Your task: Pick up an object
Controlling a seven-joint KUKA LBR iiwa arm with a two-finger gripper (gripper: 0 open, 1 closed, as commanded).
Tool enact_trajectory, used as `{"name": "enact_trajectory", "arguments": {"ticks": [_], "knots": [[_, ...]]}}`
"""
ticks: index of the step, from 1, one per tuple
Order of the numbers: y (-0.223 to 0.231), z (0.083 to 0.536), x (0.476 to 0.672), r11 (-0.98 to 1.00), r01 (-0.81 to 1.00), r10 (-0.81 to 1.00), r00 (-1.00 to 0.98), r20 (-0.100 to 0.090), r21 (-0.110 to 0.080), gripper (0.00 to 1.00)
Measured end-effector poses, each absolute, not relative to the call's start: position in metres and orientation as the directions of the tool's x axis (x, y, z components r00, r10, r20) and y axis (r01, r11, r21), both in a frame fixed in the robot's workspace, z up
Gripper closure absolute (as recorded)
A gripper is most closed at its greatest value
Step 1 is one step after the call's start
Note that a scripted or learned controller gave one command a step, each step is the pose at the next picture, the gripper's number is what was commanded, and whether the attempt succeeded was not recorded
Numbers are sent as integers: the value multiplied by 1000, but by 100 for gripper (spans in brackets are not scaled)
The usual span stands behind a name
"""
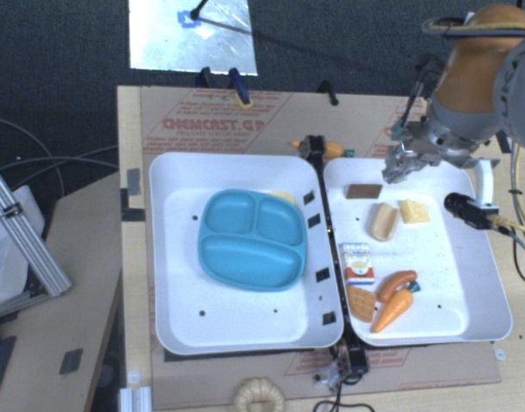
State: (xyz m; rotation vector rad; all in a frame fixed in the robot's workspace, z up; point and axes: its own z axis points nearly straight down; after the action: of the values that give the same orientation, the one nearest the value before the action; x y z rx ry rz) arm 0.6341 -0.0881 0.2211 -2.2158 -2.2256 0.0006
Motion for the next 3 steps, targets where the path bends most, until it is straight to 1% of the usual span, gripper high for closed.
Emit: {"name": "enact_trajectory", "arguments": {"ticks": [1,2,3], "knots": [[-71,226,596,2,1000,1000,-2,0,0,100],[-61,224,537,0,1000,1000,0,1,-3,100],[-52,215,539,4,1000,1000,-4,0,0,100]]}}
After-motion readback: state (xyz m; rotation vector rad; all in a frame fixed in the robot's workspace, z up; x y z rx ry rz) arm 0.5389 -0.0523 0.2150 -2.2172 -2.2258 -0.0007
